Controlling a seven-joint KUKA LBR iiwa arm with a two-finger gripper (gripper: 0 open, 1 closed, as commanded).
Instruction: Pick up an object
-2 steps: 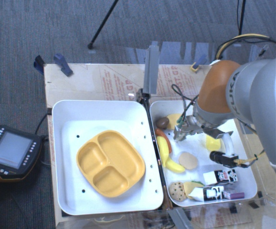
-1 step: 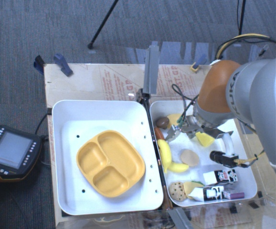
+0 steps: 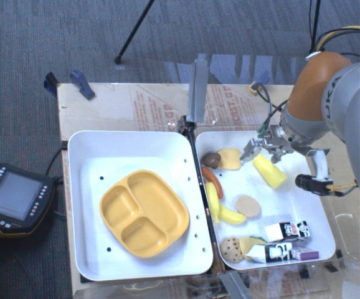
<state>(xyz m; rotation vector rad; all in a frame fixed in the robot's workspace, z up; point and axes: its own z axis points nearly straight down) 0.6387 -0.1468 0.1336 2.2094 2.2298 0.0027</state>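
My gripper (image 3: 262,151) hangs over the upper middle of the right bin (image 3: 322,220), its two fingers spread apart. Directly below it lies a yellow block (image 3: 270,172), tilted, with its upper end between the fingertips; nothing is clamped. To the left of the gripper sit a pale yellow piece (image 3: 230,159) and a dark brown round item (image 3: 210,160). Further down the bin lie a red sausage (image 3: 212,178), a banana (image 3: 221,208) and a tan oval slice (image 3: 248,205).
The right bin's front holds a chocolate-chip cookie (image 3: 231,249), a yellow-green wedge (image 3: 252,244), two small cartons (image 3: 287,230) (image 3: 278,252) and a purple box (image 3: 305,254). The left bin (image 3: 86,167) holds a yellow divided plate (image 3: 144,212). A black cable fitting (image 3: 311,182) hangs beside the wrist.
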